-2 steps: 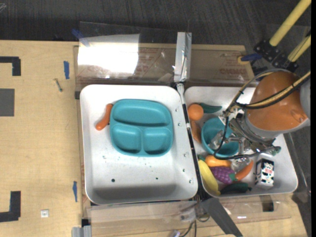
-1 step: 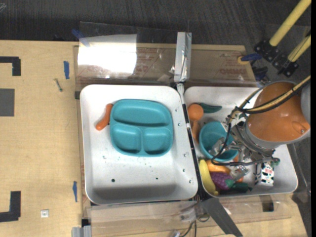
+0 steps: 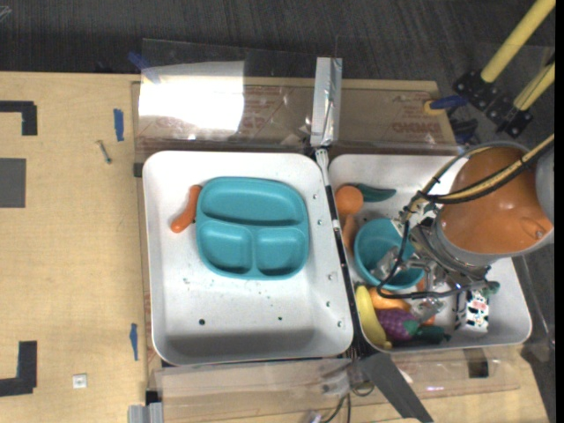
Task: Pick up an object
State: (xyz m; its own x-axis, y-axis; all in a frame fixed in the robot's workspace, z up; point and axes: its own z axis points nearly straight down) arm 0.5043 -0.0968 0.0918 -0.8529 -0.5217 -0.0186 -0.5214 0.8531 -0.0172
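Reaching: the gripper (image 3: 421, 282) hangs low in the right bin (image 3: 520, 324), over the toy pile; whether it grips anything, I cannot tell.
Nearest candidates: teal cup (image 3: 381, 247), yellow banana (image 3: 367, 317), purple toy (image 3: 403, 326), crowded against the bin's near-left corner.
Handling: likely light, stiff, smooth plastic; the cup's rim looks the easiest hold.
Left bin: teal divided plate (image 3: 253, 226), orange carrot (image 3: 185, 211) touching its edge.

Right bin (image 3: 515, 320) crowded; left bin (image 3: 167, 263) roomier
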